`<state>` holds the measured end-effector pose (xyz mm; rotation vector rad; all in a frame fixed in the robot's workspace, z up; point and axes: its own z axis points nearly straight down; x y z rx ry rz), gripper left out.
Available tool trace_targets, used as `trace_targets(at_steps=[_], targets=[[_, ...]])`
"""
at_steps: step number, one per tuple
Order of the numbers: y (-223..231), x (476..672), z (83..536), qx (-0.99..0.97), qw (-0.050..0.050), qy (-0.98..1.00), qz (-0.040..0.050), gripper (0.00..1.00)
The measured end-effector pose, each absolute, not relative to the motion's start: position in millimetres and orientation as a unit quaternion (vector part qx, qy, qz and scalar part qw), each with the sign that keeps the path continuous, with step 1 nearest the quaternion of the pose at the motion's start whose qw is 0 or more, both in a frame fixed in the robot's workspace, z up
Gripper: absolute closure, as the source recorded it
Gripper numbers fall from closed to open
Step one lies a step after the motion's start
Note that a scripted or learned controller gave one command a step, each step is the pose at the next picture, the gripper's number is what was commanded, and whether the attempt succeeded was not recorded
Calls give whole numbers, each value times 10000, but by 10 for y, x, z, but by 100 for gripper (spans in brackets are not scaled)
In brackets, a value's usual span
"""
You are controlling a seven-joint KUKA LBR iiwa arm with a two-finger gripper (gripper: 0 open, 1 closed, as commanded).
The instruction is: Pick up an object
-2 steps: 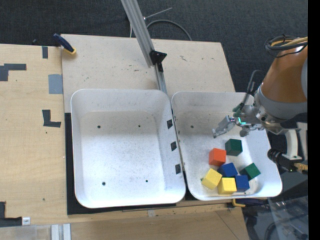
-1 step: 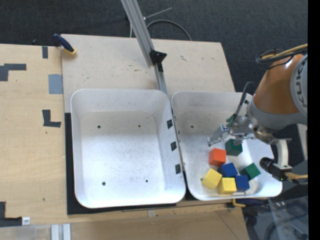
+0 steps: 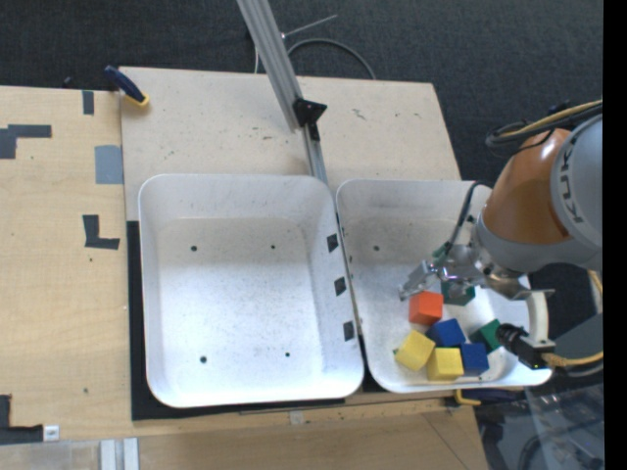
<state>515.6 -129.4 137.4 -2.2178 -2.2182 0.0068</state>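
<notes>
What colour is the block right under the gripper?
Orange block, seen in the camera view.

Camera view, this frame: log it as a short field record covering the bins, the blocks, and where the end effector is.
left bin: white, shallow, no blocks seen in it
right bin: white, holds all the blocks
blocks: orange block, blue block, two yellow blocks, green block, clustered at the near right corner
end effector: over the right bin, just above the orange block
grasp: cannot tell
</notes>
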Motion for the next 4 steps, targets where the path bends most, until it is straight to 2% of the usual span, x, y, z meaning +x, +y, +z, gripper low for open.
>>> trace_targets(at_steps=[1,2,4], targets=[[-1286,5148,893,-7067,14,-7076,14,0],[-1284,5146,1008,-7067,23,-7076,12,100],[-1312,5288,2059,-7067,-19,-7075,-8,100]])
